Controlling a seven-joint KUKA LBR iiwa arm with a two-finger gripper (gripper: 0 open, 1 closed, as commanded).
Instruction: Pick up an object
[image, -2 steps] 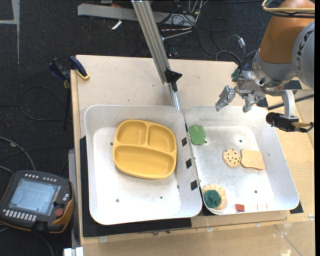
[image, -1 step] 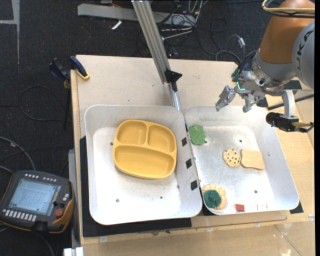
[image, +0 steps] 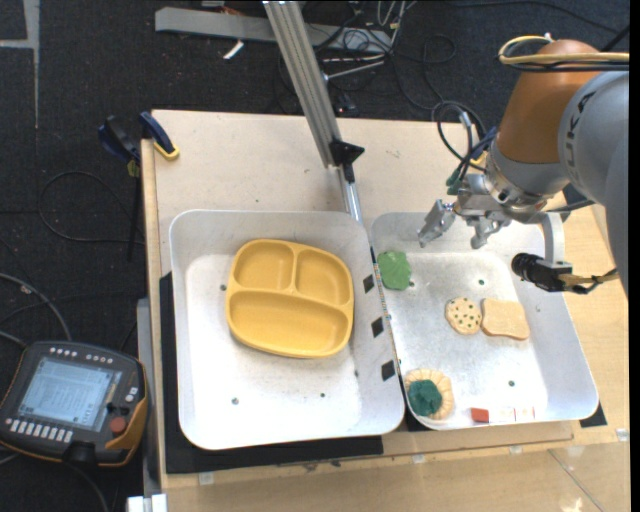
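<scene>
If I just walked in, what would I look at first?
Probably the big yellow divided plate lying in the left bin. Next, the grey and orange arm, its gripper open over the far end of the right bin, above a green lump, a cookie and toast.

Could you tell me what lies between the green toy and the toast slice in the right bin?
The camera view shows the speckled cookie between the green toy and toast slice.

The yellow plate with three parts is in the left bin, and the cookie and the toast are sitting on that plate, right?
Not quite. The yellow plate with three parts is in the left bin, but the cookie and the toast are not on it. The camera view shows them lying side by side on the floor of the right bin.
</scene>
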